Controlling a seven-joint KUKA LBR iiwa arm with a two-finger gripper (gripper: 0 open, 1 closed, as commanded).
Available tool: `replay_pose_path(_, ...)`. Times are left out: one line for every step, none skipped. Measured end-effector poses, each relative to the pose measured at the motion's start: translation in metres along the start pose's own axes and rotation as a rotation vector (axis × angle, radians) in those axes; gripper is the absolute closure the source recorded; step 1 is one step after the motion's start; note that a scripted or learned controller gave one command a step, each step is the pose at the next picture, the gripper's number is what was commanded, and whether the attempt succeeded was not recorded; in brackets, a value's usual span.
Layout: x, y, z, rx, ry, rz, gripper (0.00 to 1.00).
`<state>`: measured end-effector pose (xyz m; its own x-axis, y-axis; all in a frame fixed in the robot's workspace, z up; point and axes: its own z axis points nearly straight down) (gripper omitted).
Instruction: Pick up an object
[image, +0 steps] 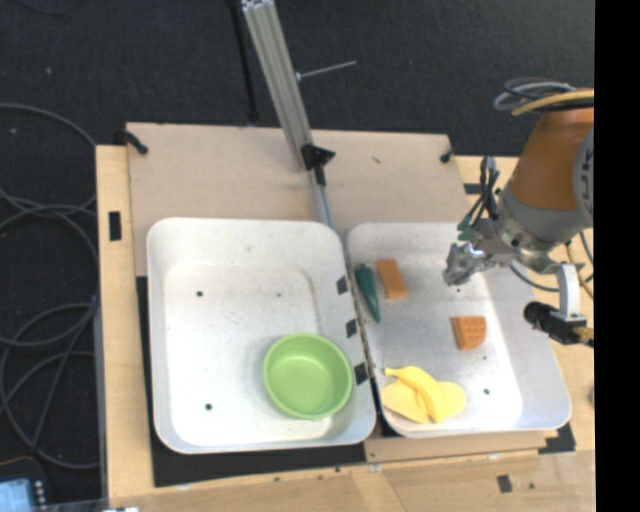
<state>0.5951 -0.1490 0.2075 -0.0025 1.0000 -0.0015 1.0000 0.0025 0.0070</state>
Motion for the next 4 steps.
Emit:
replay_pose_path(0.042, 0.001, -0.004, 0.005, 0.003, -0.004, 1.0)
replay_pose_path(0.093, 0.008, -0.02, 0.003, 0.003, -0.005, 1.0)
replay_pose_path(0.147, 0.0, -0.034, 0.003, 0.004, -0.006, 1.0)
replay_pose_path(0.197, 0.002, -0.043, 0.005, 0.003, -0.006, 1.0)
